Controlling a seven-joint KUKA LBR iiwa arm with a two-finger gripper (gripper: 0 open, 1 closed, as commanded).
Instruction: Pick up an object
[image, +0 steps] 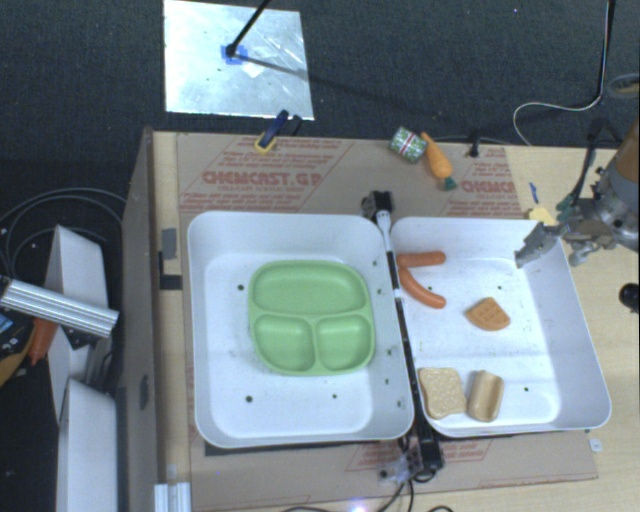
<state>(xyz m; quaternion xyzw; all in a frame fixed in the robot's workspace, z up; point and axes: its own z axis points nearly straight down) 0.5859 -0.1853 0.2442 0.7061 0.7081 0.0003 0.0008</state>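
The right bin (575, 330) holds two toy sausages (420, 259) (422, 292) near its left wall. An orange-brown biscuit (487, 315) lies mid-bin. A slice of bread (441, 391) and a tan bread roll (485, 396) sit at the front. My gripper (554, 248) hovers over the bin's far right corner, open, with nothing between its fingers. It is well to the right of the sausages and up-right of the biscuit.
The left bin (215, 300) carries a green divided plate (310, 315). Behind the bins, on the cardboard, lie a toy carrot (437, 158), a small can (407, 143) and a yellow clip (265, 140). A foil sheet (237, 60) lies further back.
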